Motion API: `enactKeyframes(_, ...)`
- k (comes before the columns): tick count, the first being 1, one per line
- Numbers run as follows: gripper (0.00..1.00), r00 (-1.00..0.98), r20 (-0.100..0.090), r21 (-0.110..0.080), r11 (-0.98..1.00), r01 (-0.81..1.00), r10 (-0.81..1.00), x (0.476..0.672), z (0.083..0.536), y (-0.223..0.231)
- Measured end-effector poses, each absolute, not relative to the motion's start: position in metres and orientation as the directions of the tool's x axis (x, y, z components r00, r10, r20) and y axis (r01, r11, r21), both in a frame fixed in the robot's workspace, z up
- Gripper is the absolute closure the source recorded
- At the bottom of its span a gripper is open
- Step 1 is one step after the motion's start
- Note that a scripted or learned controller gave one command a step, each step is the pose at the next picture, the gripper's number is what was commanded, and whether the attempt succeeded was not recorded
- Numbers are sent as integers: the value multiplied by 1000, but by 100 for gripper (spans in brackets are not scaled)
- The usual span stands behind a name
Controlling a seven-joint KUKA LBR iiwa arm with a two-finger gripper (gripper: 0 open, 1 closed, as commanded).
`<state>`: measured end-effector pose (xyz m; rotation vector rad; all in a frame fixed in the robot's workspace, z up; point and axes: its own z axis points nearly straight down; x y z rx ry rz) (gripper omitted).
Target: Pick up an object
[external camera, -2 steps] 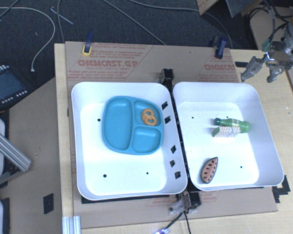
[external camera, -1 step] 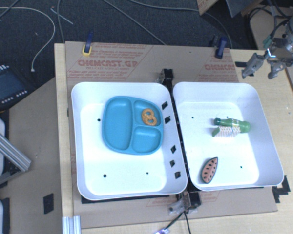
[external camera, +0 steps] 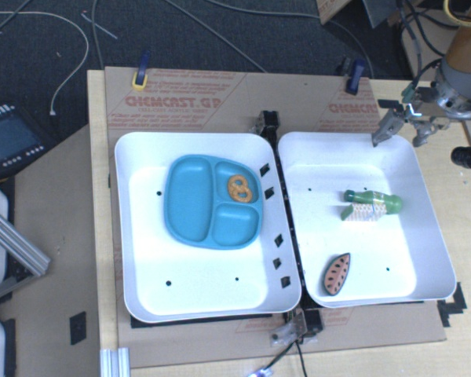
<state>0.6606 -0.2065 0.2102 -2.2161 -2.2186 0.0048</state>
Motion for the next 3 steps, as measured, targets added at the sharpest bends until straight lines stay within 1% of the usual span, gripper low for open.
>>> enactKeyframes(1, 0, -2, 1, -4, 2, 1000, 1000, 666, 167, -203)
enactKeyframes(2, 0, -2, 2, -6, 2, 1000, 1000, 664, 105, -196)
enactKeyframes(3, 100, -3, -1, 3, 3, 1000, 1000, 666, 122, -196)
